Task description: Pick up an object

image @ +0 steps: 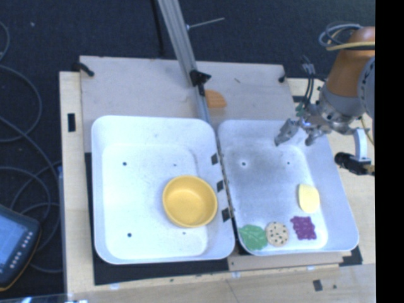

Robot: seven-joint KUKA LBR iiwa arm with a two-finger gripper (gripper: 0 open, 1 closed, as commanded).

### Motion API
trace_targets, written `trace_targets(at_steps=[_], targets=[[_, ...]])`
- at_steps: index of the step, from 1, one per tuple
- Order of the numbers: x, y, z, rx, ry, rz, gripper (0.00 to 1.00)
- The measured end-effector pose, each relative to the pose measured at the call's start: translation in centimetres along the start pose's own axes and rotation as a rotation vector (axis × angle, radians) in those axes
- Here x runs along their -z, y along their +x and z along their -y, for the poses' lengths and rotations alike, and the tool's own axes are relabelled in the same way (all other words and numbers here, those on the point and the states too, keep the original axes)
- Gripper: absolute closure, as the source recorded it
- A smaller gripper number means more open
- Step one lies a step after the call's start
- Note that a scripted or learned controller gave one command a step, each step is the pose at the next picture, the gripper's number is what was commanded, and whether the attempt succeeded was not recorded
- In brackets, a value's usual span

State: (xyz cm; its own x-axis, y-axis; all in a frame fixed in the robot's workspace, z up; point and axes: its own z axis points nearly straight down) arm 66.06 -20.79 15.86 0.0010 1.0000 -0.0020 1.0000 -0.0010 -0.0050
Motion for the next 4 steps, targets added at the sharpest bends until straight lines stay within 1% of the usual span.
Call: trace_targets(at_steps=[1, 2, 3, 4], targets=[[-5.3, -0.1, 0.1, -0.001, -0.001, 0.000, 0.00], [-3.7, -0.2, -0.1, 0.000, -0.010, 0.004, 1.00], [2.9, -0.3, -0.1, -0.001, -0.014, 0.001, 1.00], [6.5, -0.5, -0.2, 0.002, -0.011, 0.000, 1.00]])
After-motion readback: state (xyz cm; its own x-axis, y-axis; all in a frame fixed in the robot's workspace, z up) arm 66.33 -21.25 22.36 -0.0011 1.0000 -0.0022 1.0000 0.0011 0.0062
